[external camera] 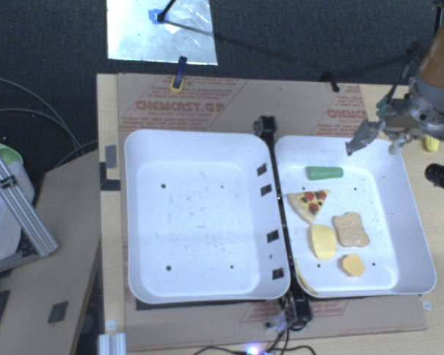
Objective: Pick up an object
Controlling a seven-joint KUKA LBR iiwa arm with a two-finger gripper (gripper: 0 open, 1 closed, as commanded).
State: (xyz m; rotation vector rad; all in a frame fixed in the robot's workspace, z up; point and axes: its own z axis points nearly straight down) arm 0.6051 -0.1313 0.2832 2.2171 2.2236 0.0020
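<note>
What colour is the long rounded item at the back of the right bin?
Green. The long rounded item shows plainly in the camera view, lying apart from the pizza slice.

Even overhead light, soft shadows — slightly blurry

Red print on the board (207,102) under the bins reads "CHEMCAST GP" along its far edge (mirrored, hence hard to read), repeated near its far right corner.

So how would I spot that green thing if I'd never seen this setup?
Look in the right-hand white bin, which holds the toy food. At its far end, above the pizza slice, lies the green piece: a short rounded bar, the only green item among yellow and tan ones.
</note>
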